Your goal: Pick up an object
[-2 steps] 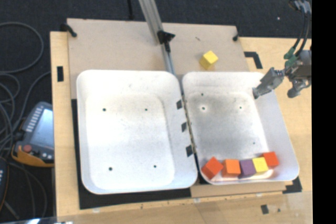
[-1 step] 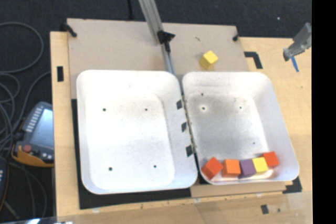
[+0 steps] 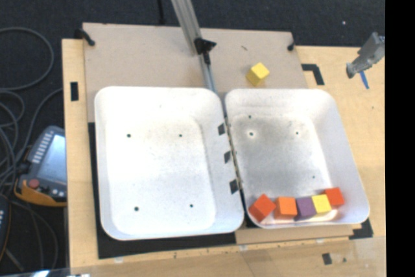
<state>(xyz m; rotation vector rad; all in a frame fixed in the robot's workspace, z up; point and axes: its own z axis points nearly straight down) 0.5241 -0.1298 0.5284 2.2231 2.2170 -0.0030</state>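
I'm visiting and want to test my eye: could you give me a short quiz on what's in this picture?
1. True or false: the yellow cube on the board lies inside a bin.
2. How many blocks sit in the right bin?
3. Where do they sit: A) near edge, B) far edge, C) middle?

Key: 1 false, it lies behind the bins. 2 five. 3 A.

Five cubes (image 3: 297, 206) line the right bin's (image 3: 324, 120) near wall; a yellow cube (image 3: 257, 73) sits behind the bins.
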